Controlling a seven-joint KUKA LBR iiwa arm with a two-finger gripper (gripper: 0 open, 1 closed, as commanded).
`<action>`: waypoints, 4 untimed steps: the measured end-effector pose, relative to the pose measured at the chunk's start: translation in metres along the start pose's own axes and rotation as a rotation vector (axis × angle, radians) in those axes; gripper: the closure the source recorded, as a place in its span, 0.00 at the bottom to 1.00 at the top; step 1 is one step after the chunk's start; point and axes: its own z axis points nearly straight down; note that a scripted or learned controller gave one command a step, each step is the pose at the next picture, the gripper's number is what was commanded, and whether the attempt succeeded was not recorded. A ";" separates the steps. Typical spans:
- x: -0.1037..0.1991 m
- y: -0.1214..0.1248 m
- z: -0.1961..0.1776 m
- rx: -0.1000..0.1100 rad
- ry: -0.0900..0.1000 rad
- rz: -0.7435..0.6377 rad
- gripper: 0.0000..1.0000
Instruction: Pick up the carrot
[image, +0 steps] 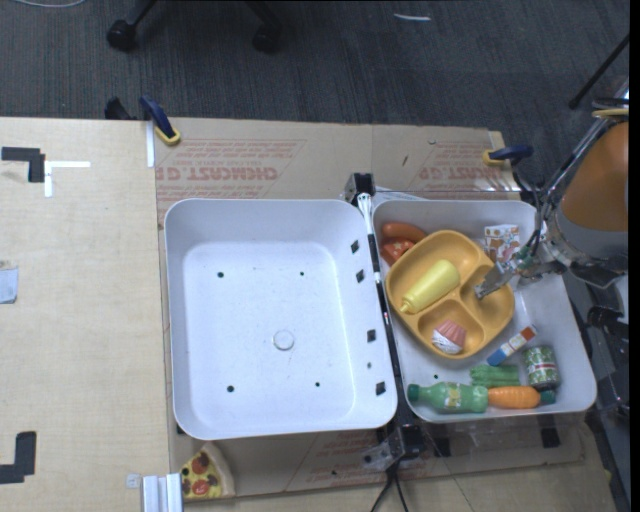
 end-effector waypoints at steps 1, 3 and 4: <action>-0.003 0.000 -0.012 -0.002 -0.007 0.003 1.00; 0.010 -0.028 0.000 -0.001 0.003 0.106 0.00; 0.007 -0.027 -0.011 -0.005 -0.002 0.110 1.00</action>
